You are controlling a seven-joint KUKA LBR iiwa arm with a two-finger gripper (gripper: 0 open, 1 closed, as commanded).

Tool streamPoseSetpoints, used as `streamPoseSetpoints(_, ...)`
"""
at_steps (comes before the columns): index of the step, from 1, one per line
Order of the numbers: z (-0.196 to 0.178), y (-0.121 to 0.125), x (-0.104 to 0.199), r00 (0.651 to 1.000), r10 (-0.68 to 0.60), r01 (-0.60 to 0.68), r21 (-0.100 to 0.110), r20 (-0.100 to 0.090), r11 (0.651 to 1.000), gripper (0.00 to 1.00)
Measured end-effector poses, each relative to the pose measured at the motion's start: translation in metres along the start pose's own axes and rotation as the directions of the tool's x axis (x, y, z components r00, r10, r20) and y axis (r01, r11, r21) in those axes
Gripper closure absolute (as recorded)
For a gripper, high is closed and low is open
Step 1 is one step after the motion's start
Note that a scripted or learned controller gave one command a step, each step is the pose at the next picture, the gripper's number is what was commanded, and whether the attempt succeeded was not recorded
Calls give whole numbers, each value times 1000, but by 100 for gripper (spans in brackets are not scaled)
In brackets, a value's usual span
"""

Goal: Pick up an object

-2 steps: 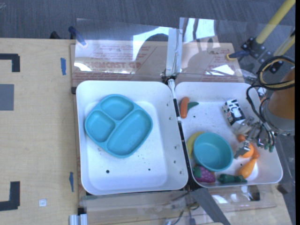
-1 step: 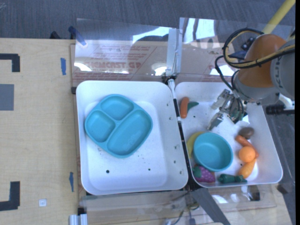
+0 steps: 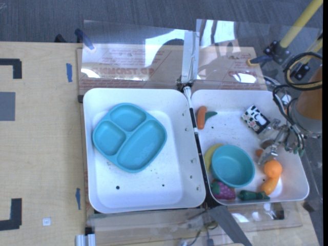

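Note:
My gripper [image 3: 275, 143] hangs low over the right side of the right bin [image 3: 233, 97], reaching in from the right under the orange band of the arm [image 3: 309, 104]. Just below it lies an orange fruit [image 3: 273, 169]. A black-and-white toy [image 3: 255, 119] rests up and to the left of the gripper. A teal bowl [image 3: 232, 166] stands to its lower left, partly covering a yellow piece [image 3: 211, 151]. A carrot [image 3: 202, 116] lies near the bin's left wall. Purple grapes [image 3: 223, 190] and a green item [image 3: 252, 194] sit along the front wall.
The left bin [image 3: 148, 191] holds a teal divided plate [image 3: 130, 136]. Clear plastic panels [image 3: 138, 55] stand behind both bins. Cables and a yellow pole [image 3: 302, 18] crowd the upper right. The wooden bench [image 3: 36, 147] stretches to the left.

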State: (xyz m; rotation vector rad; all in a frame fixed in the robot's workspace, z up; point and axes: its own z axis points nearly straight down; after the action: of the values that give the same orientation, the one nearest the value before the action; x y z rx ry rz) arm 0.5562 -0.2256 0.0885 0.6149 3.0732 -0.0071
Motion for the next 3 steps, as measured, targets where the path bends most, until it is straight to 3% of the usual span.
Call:
streamPoseSetpoints(1,-14,6,-4,1000,-8,8,-4,14,1000,100)
streamPoseSetpoints(2,-1,11,78,955,297,-297,-5,2,955,100)
streamPoseSetpoints(3,-1,83,61,875,485,-485,-9,2,875,100)
